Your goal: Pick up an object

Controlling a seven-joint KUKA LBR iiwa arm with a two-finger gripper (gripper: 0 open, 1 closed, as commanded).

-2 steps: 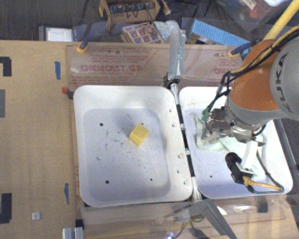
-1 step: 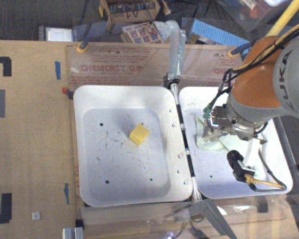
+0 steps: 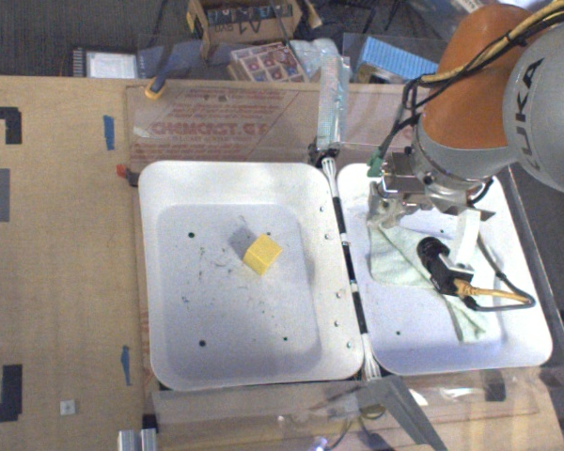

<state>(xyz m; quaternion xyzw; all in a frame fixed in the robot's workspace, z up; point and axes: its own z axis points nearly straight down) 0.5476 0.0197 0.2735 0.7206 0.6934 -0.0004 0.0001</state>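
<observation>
The grey arm with its orange band reaches in from the view's right and hangs the gripper low over the right-hand bin, close to that bin's far corner and just beside the seam where the two bins meet. Whether the gripper is wide or narrow cannot be told from this angle, and nothing can be seen held in it. Directly below it, and spreading from there toward the near edge of the same bin, lies a pale greenish cloth, rumpled and flat on the white floor. Its upper edge sits right at the gripper's tip, though contact cannot be made out. The other loose thing, a small yellow block, is well apart from the gripper, across the seam in the left-hand bin. It rests alone near the middle of that bin's floor, turned cornerwise to the walls.
</observation>
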